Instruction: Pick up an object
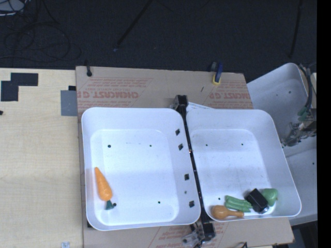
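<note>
Clutter in the right bin (279,154) corner could foil me: bean (237,203), block (257,200), gourd (226,212) touch. Gripper state: cannot tell.

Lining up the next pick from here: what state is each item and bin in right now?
carrot: lying flat, left bin, near its left wall
left bin: upright, holds the carrot
green pods: lying flat, right bin's near corner
black block: resting against the pods
orange pear shape: lying on its side
right bin: upright

Even, soft overhead light; bright bins (90,138), slight blur.
</note>
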Available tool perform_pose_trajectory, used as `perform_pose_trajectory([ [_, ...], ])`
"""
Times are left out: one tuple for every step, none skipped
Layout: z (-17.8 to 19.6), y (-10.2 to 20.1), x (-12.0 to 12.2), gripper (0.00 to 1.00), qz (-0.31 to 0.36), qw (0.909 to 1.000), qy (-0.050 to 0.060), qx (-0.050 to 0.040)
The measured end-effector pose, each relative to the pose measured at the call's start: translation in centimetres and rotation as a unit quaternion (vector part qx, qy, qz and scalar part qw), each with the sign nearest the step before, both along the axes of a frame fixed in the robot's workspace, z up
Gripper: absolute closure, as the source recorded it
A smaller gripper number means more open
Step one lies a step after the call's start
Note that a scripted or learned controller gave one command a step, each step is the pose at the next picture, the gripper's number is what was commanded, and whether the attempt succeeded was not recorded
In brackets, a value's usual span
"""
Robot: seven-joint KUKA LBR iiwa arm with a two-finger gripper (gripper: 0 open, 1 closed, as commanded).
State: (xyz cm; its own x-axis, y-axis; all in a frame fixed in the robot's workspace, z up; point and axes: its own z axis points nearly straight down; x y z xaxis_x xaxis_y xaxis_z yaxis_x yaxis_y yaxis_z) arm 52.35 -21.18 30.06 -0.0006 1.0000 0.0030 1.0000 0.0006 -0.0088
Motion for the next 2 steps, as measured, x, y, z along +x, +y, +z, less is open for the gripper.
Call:
perform_pose_trajectory([
  [7.2,-0.3,-5.0,1.0,-0.003,1.0,-0.006,-0.0023],
  [2.1,0.0,-1.9,1.0,0.001,1.0,-0.001,-0.0005],
])
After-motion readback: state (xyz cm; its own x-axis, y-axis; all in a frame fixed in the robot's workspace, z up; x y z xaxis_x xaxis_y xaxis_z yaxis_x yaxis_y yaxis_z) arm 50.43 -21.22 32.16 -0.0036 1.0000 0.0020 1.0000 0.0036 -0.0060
